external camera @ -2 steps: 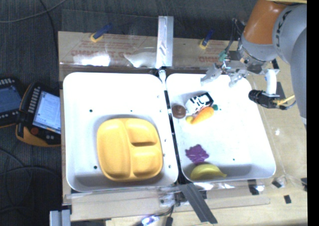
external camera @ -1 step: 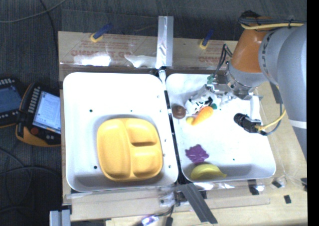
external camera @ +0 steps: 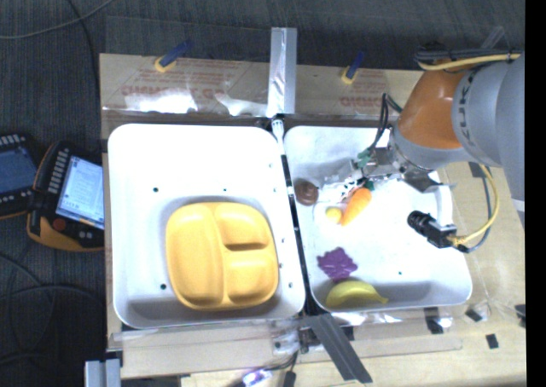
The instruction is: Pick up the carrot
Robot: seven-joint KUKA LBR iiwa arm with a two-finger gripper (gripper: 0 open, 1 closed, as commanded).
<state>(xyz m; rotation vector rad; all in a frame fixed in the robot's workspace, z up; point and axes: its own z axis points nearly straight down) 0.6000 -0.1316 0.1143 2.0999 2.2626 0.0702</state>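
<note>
Dark grey carpet around, cables trailing across it at top left. Desk (external camera: pixel 213 78) of pale wood, taped plastic sheet along its far edge, two blue-yellow clips (external camera: pixel 173 55) on that edge. Teach pendant (external camera: pixel 68 198) on the floor at far left, screen lit.

Left bin (external camera: pixel 136 155) white, shallow, carrying a yellow divided tray (external camera: pixel 222 253) toward its near side. Right bin (external camera: pixel 426 279) white, touching the left one along a shared middle edge.

Carrot (external camera: pixel 357 204) in the right bin, upper-middle area, orange, lying at a slant, thick end up and right. Small yellow piece (external camera: pixel 333 214) touching its lower left end. Brown round object (external camera: pixel 305 193) near the left wall of the right bin, just left of the carrot, apart from it. Purple item (external camera: pixel 337 263) below the carrot, well apart. Yellow-green fruit (external camera: pixel 354 294) by the near wall, just below the purple item.

Arm (external camera: pixel 478 117) reaching in from the right, grey with orange band above the wrist, yellow cable looping beside it. End effector (external camera: pixel 368 174) low over the right bin, right at the carrot's upper end. Cannot tell whether spread or closed, nor whether touching the carrot: tip too dark and cluttered. Black fitting (external camera: pixel 429 227) on the cable, right of the carrot.
</note>
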